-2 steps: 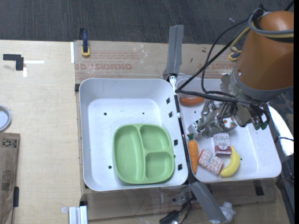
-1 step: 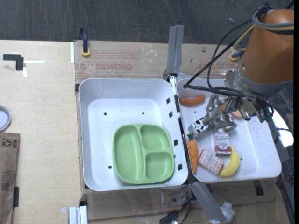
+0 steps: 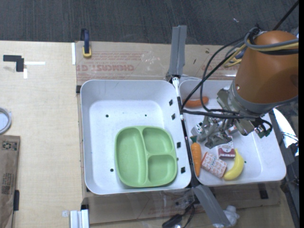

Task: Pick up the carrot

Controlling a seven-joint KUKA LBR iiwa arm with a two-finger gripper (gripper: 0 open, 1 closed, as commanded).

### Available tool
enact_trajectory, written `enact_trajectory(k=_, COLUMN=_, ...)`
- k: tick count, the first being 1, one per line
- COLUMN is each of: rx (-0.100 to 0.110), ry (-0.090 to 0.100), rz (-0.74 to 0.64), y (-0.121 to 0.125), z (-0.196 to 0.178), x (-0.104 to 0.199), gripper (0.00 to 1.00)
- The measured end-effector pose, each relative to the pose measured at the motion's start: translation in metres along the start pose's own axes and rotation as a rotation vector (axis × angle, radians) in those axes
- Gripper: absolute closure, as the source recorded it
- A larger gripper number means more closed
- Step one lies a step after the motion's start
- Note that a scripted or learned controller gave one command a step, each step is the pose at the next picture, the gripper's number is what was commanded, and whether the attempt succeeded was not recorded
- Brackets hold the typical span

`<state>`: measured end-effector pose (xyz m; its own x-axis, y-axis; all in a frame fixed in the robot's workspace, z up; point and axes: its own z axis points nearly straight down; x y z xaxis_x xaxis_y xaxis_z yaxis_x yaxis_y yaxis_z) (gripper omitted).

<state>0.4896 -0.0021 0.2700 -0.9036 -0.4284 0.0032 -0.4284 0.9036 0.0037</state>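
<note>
The carrot [image 3: 195,158] is orange with a small green top. It lies lengthwise against the left wall of the right bin [image 3: 266,175], with its top pointing away from the front edge. My gripper [image 3: 213,133] hangs over the middle of that bin, just right of and slightly behind the carrot's green end. Nothing shows in its grasp. The arm's orange band [image 3: 268,70] looms above it and hides the back right part of the bin.
A banana [image 3: 235,166], a red-and-white box [image 3: 213,165] and a small red packet [image 3: 227,152] lie close to the right of the carrot. A sausage [image 3: 196,102] lies at the bin's back. The left bin [image 3: 95,127] holds a green divided plate [image 3: 146,156].
</note>
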Motion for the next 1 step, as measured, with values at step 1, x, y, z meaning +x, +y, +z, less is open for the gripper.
enact_trajectory(k=1, rx=0.001, ry=-0.004, rz=-0.052, y=0.0012, z=-0.0204, x=-0.0088, gripper=1.0)
